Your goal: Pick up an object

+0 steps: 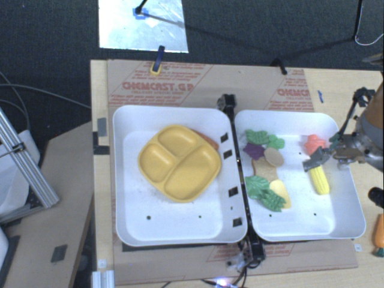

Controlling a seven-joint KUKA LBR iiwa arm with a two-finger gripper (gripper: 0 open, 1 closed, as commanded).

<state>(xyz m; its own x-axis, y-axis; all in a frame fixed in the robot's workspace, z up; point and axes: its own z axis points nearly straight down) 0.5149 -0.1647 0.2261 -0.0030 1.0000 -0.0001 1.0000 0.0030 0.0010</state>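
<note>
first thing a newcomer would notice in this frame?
Probably the yellow divided plate, lying at a slant in the middle of the left bin. Next, the cluster of toy food in the right bin: leafy greens, a purple piece and a yellow corn cob. The gripper reaches in from the right, just above the corn cob and beside a small orange-red piece.
</note>
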